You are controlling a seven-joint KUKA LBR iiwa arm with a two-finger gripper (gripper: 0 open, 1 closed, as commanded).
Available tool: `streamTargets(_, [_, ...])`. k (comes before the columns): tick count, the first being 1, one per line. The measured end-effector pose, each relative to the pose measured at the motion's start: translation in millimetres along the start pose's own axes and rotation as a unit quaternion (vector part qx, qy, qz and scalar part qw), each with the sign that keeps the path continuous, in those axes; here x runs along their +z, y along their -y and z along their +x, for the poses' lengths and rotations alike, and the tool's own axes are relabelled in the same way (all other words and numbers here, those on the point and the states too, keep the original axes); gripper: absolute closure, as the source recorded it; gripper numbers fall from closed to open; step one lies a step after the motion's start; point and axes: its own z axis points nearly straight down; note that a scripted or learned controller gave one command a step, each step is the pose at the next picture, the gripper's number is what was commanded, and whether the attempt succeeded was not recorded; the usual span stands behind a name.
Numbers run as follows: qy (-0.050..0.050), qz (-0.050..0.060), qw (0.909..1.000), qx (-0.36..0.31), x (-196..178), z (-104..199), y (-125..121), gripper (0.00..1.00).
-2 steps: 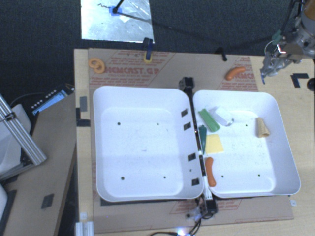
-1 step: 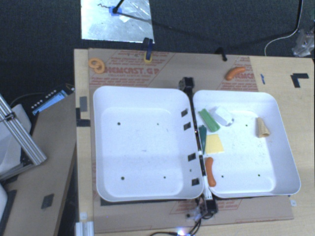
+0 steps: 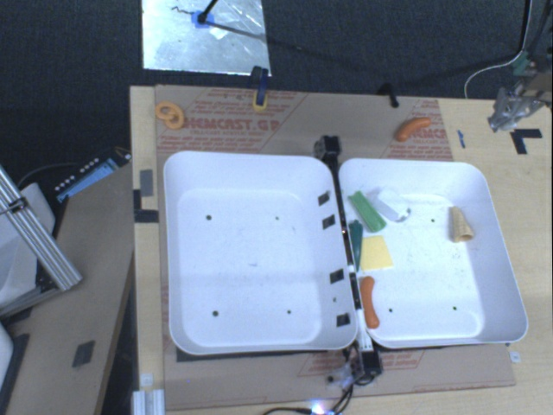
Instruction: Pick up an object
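Observation:
The right bin (image 3: 484, 258) holds several small objects. A green bar (image 3: 366, 211) lies slanted near its left wall, with a pale translucent piece (image 3: 393, 206) touching it on the right. Below them a yellow square pad (image 3: 376, 253) lies flat, and a small dark green piece (image 3: 355, 232) sits against the divider. An orange-red stick (image 3: 369, 303) lies along the left wall near the front. By the right wall a tan cone-shaped piece (image 3: 460, 224) sits apart from the rest. The left bin (image 3: 251, 258) shows its bare white floor.
On the bench behind the bins lie an orange sausage shape (image 3: 412, 129) and an orange ring (image 3: 170, 114). A blue-and-yellow clamp (image 3: 259, 89) grips the board's back edge. A grey metal fitting (image 3: 517, 106) with a looped cable sits at the far right.

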Motion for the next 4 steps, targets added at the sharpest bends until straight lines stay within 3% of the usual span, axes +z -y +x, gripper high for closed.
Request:
streamTargets(1, [0.004, -0.013, 0.9999, -0.002, -206, 1, 24, 1.0])
streamTargets(2, [-0.001, 0.001, 1.0, -0.002, -125, 40, 87, 1.0])
streamTargets(3, [0.0, 0.001, 1.0, 0.0, -14, 24, 70, 1.0])
streamTargets(4, [-0.003, 0.001, 1.0, -0.007, 87, 143, 50, 1.0])
